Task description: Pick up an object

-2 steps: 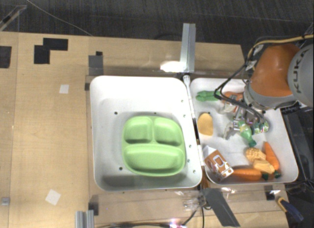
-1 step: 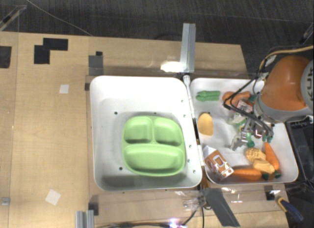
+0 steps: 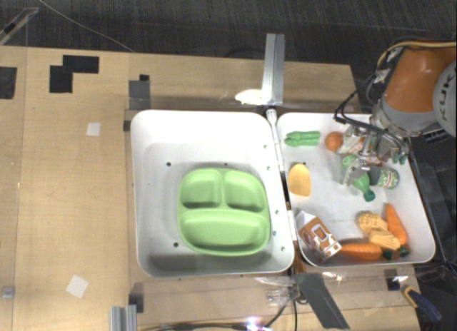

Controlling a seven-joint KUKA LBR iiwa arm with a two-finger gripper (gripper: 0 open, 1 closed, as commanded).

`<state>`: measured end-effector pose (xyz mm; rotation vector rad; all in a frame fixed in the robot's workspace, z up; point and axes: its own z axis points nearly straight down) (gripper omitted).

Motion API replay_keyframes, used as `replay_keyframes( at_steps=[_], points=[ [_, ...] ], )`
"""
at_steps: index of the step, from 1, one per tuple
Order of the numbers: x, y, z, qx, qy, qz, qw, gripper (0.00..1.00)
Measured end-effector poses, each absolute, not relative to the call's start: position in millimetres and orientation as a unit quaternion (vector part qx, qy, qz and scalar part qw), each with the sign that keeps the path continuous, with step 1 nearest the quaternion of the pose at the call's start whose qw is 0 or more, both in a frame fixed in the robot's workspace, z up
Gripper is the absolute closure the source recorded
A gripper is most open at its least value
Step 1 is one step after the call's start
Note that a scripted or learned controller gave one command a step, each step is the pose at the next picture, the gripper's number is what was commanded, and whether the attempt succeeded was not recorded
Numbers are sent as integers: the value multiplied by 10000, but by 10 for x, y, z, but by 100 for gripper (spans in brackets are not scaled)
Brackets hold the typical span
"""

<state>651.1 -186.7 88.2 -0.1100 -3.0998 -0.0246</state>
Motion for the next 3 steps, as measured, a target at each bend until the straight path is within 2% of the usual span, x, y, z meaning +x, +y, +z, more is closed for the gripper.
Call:
replay_keyframes(
  at_steps=[1,2,3],
  points=[
    [6610,-1838,1045,-334,-9994,-54,-34,100],
    [6647,-1579,2017,-1965,-9805,-5,-90,100],
    [6633,-1584,1988,-1967,-9804,-3,-64,0]
  ],
)
